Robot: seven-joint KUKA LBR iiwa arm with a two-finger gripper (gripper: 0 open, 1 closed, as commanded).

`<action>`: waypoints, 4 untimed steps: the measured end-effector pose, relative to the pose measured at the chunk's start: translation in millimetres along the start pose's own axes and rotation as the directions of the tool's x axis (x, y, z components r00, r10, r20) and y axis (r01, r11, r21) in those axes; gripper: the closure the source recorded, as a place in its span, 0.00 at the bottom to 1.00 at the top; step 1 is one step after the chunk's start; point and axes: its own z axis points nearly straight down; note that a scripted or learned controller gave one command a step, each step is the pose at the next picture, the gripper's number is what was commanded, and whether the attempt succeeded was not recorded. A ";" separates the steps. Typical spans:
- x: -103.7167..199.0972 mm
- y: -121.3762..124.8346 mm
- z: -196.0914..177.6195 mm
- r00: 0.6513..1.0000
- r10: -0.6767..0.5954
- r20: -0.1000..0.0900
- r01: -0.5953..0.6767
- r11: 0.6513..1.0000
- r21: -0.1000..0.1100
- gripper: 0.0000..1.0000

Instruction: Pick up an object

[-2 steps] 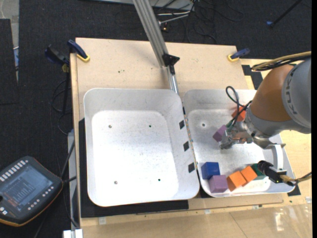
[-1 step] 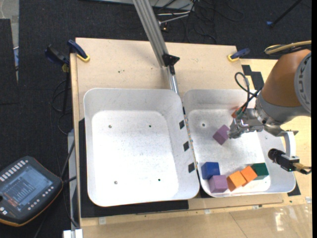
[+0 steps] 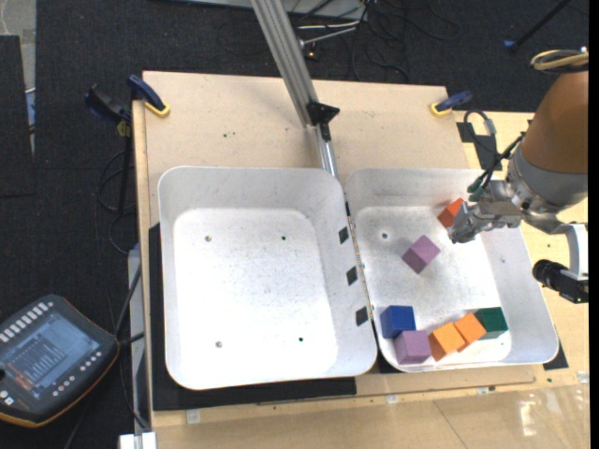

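My gripper (image 3: 464,229) hangs over the right bin (image 3: 524,279), near its upper right part. An orange block (image 3: 450,212) sits right against the gripper's left side; whether it is gripped or just beside the gripper is unclear. A purple cube (image 3: 421,253) lies tilted in the bin's middle, a little below and left of the gripper. Along the bin's front edge sit a blue cube (image 3: 398,320), a second purple cube (image 3: 412,346), two orange cubes (image 3: 447,338) and a green cube (image 3: 490,322).
The left bin (image 3: 187,251) sits beside the right one, their rims touching at the centre. A slanted metal pole (image 3: 285,50) ends at the bins' back junction. A teach pendant (image 3: 47,354) lies off the bench at lower left. Clamps (image 3: 150,96) hold the board's back corners.
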 end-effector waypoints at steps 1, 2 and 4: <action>0.4 1.4 -64.2 1.000 -0.001 0.000 0.001 1.000 0.000 1.00; 55.2 -7.9 -47.5 1.000 -0.005 -0.004 0.005 1.000 0.009 1.00; 155.9 -26.2 -26.3 1.000 -0.006 -0.004 0.006 1.000 0.010 1.00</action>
